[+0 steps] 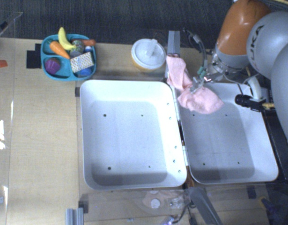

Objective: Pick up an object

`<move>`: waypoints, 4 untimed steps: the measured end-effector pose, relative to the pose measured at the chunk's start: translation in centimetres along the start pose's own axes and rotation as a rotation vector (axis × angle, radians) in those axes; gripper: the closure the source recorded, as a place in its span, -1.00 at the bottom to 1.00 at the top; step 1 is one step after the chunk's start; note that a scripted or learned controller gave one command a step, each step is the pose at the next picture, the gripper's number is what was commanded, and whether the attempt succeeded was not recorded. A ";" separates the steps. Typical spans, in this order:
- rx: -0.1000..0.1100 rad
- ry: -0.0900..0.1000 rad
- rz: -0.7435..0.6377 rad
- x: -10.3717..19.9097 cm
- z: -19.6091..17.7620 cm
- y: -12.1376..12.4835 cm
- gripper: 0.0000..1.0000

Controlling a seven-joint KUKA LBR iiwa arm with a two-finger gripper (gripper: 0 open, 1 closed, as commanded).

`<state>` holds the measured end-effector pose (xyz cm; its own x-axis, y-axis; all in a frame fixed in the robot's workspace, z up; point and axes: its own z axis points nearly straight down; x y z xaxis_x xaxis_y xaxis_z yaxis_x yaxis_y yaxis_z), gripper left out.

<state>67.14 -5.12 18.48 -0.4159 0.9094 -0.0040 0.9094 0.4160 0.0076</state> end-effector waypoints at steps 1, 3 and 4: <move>-0.002 -0.003 -0.135 0.0 -9.3 -6.0 1.00; 0.004 0.002 -0.181 -3.5 0.9 -1.7 1.00; 0.005 0.002 -0.111 0.9 0.2 0.3 1.00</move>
